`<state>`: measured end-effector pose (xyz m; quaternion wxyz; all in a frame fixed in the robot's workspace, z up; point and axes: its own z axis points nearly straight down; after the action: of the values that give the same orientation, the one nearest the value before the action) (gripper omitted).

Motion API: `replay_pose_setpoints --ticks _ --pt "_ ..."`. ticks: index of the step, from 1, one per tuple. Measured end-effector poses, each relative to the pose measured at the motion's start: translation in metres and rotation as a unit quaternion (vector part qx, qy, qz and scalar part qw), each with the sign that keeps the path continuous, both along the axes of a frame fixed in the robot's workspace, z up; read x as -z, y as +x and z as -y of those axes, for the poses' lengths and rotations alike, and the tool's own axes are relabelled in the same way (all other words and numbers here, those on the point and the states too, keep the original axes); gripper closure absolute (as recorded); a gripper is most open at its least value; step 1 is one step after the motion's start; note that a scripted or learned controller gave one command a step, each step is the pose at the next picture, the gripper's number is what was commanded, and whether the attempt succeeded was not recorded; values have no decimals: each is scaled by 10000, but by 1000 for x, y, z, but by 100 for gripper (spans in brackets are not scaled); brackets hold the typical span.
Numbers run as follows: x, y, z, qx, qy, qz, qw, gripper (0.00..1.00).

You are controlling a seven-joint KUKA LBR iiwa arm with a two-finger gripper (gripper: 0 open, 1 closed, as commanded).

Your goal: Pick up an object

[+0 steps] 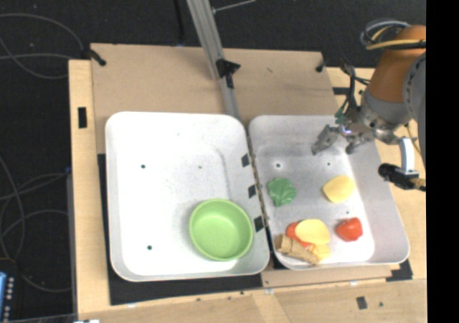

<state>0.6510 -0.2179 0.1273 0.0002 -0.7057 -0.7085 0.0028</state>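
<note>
Gripper above the right bin's far side, nothing held

Gripper [336, 140] hovers over the far part of the right bin [297, 131], fingers spread apart, nothing between them. Nearest candidate: yellow lump [338, 189], toward the bin's near edge from the tool, close to the right wall, long axis roughly across the bin. Green lump [281, 191] sits by the dividing wall. Red piece [349, 229], yellow-and-red cluster [308, 232] and tan piece [296, 248] crowd the near edge. Open floor surrounds the yellow lump; likely the cleanest descent. Left bin [143, 142] holds a green bowl [221, 229] at its near right corner.
</note>
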Motion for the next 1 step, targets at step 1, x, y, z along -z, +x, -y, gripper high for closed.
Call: replay_pose_setpoints --ticks 1 --pt "27 0 2 1 -4 12 10000 0"
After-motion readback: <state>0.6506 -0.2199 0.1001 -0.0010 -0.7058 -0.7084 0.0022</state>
